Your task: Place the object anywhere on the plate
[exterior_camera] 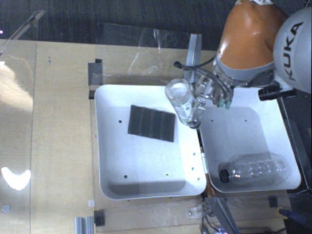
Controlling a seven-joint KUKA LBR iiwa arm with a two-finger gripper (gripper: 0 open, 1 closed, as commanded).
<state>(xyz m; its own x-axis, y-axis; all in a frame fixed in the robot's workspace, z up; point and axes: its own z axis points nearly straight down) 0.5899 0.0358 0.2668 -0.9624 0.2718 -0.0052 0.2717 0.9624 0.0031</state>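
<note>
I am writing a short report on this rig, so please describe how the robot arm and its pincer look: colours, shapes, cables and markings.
The arm has a rounded orange section joined to a light grey shell bearing the black letters "KUKA". A yellowish cable runs over its top. The pincer is small, metallic and grey, with thin dark wires looping beside it and a small greenish part on its side.

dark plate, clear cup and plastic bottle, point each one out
dark plate (pixel 151 123), camera view, middle of its ribbed top
clear cup (pixel 179 97), camera view, its side wall
plastic bottle (pixel 256 170), camera view, middle of its body
</note>
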